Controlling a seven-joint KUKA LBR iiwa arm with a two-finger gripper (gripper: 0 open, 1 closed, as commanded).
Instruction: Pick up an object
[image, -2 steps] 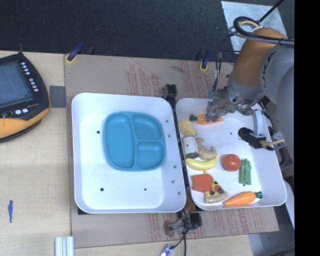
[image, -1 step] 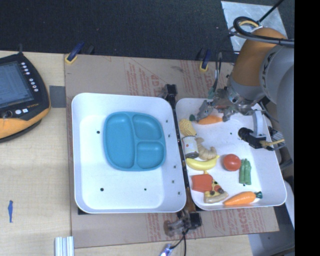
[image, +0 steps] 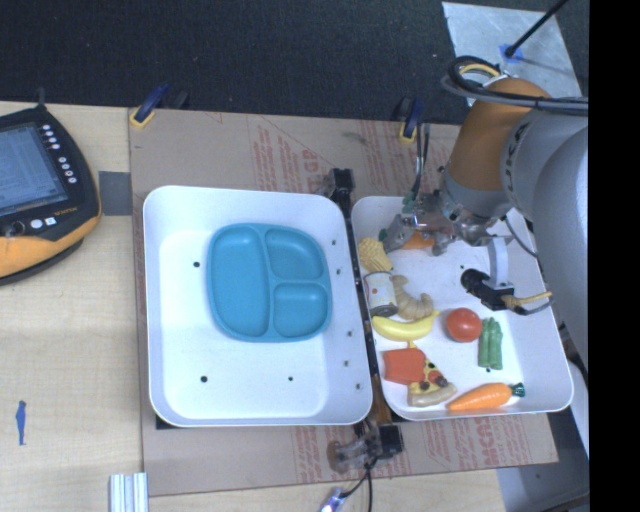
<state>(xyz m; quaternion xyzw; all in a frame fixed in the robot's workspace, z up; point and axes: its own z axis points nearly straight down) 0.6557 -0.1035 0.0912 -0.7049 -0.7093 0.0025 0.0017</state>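
Right bin (image: 548, 340) | gripper (image: 425, 232) over far end (beside corn (image: 375, 256))

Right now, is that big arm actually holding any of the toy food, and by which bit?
It cannot be told. The gripper is low over the far end of the right bin, near the corn, but nothing can be made out in its grasp.

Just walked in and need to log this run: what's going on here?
The arm's gripper is down at the far end of the right bin, which holds toy food: a banana, tomato, carrot and pizza slice. Nothing is visibly lifted. The left bin holds a blue divided plate.
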